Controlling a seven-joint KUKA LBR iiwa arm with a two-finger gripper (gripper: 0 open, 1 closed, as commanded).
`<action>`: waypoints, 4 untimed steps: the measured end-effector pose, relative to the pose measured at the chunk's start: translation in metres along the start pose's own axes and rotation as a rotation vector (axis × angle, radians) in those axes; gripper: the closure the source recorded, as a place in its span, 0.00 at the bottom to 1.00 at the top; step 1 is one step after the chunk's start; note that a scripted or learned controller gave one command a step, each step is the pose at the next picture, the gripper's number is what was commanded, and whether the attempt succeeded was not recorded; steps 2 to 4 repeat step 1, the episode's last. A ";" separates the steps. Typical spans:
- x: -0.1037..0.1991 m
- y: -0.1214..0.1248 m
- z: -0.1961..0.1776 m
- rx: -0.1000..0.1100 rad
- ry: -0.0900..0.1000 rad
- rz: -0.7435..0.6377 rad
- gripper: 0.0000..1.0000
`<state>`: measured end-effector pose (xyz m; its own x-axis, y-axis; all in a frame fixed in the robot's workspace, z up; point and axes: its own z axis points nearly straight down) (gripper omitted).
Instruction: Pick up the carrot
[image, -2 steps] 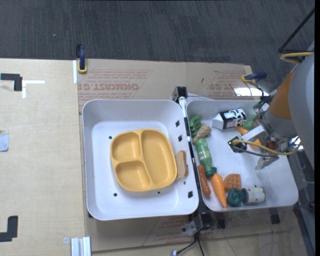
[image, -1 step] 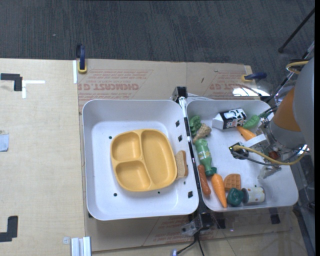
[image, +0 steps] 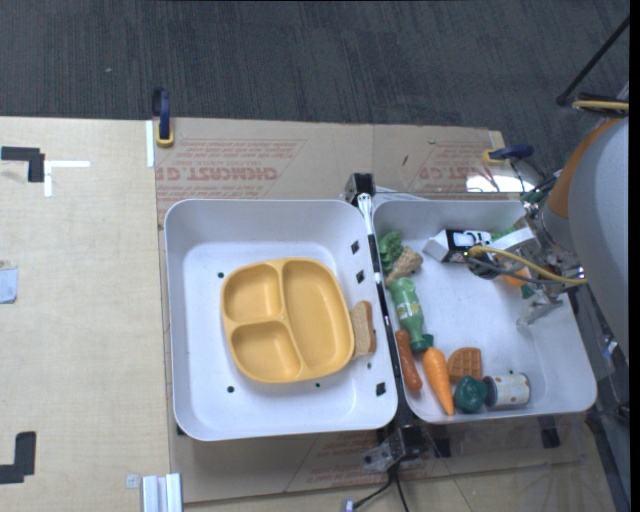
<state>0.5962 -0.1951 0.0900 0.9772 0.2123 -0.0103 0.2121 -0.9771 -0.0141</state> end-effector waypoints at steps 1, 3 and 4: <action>-0.019 0.009 -0.002 0.008 0.011 0.000 0.00; -0.019 0.009 -0.002 0.008 0.011 0.000 0.00; -0.019 0.009 -0.002 0.008 0.011 0.000 0.00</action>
